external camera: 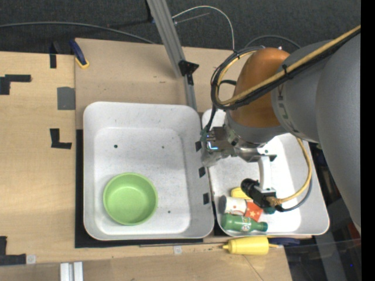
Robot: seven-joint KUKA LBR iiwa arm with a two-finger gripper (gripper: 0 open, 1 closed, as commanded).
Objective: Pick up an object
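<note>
My gripper (212,143) hangs under the orange-banded wrist, over the left edge of the right bin (304,221), near the wall shared with the left bin. A cluster of small objects lies at the right bin's front left: a white cup with red marks (234,205), a green bottle (246,225) on its side, a yellow piece (239,192) and an orange-red piece (255,212). The cluster lies about 100 px in front of the gripper. The arm hides much of the right bin's floor.
A green bowl (130,198) sits in the front left of the left bin (140,122). A yellow bottle (248,246) lies on the bench just outside the right bin's front rim. A slanted metal pole (170,34) and cables cross behind the bins.
</note>
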